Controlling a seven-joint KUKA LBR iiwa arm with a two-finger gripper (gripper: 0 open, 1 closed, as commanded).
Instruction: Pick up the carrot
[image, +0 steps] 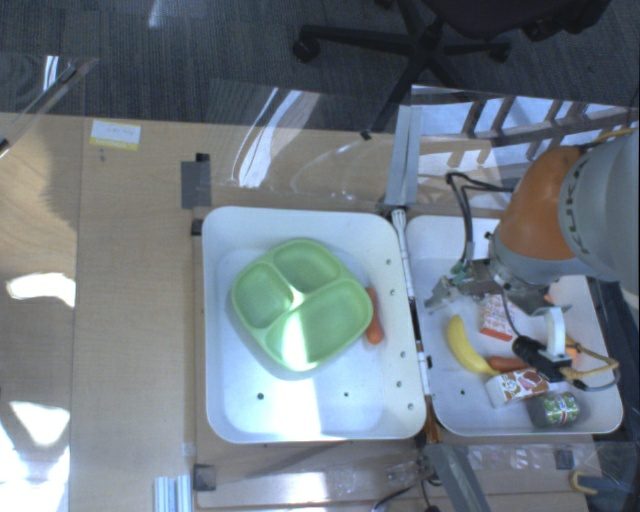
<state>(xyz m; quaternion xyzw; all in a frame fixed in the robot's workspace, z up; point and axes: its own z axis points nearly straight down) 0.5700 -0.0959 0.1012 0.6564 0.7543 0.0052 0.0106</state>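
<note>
Lowest in the right bin — a small green can is seen beside a red-and-white carton, with a banana to their left. A green three-part plate is held in the left bin; the carrot is lodged against its right edge. The gripper is poised over the right bin — whether it is spread or closed cannot be told.

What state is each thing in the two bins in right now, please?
green plate: upright, in the left bin, compartments bare
carrot: lying beside the plate's right rim, not held
banana: lying in the right bin
can: on its side
small carton: lying flat
gripper: above the right bin
</note>
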